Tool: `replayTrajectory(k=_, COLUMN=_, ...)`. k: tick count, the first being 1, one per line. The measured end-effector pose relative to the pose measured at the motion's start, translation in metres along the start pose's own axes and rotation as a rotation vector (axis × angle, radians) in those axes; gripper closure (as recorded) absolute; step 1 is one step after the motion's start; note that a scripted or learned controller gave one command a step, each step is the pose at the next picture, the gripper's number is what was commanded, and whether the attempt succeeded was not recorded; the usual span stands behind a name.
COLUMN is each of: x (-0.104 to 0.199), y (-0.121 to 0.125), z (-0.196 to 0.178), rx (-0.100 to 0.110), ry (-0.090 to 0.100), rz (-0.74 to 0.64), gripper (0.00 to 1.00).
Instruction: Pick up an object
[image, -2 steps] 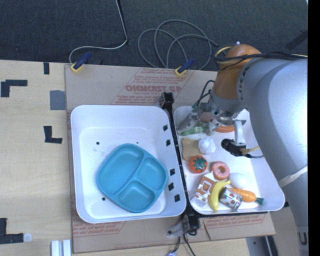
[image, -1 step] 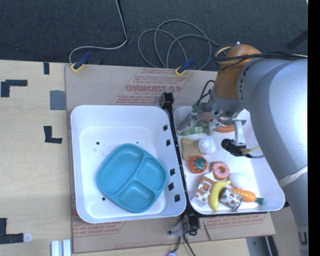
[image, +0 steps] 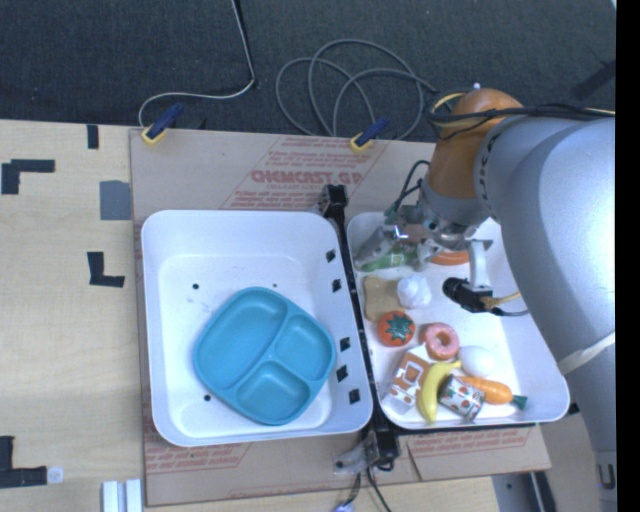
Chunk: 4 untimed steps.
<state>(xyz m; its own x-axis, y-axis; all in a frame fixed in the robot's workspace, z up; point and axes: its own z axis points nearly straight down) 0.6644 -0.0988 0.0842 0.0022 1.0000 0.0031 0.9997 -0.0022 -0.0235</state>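
Hovering: my gripper (image: 412, 232), grip state unreadable, over right bin's (image: 533, 352) far-left corner. Beneath: green item (image: 388, 262), white ball (image: 413, 291), tomato (image: 395, 327); donut (image: 441, 341), banana (image: 432, 388) nearer front. Risk: crowding, fingers may snag neighbours.

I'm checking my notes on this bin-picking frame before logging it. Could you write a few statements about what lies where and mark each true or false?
1. The blue divided plate lies in the left bin. True.
2. The banana lies on the blue plate. False: it lies in the right bin, near the front.
3. The pink donut sits beside the tomato. True.
4. The carrot lies in the left bin. False: it lies in the right bin.
5. The gripper is over the left bin. False: it is over the right bin's far end.
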Motion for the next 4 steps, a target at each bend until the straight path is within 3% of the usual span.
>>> replayTrajectory(k=3, x=0.0001, y=0.0, z=0.0, rx=0.0, ry=-0.001, rz=0.0, gripper=0.0)
replayTrajectory(k=4, x=-0.0078, y=0.0004, z=0.0001, rx=0.001, ry=0.007, rz=-0.002, gripper=0.0)
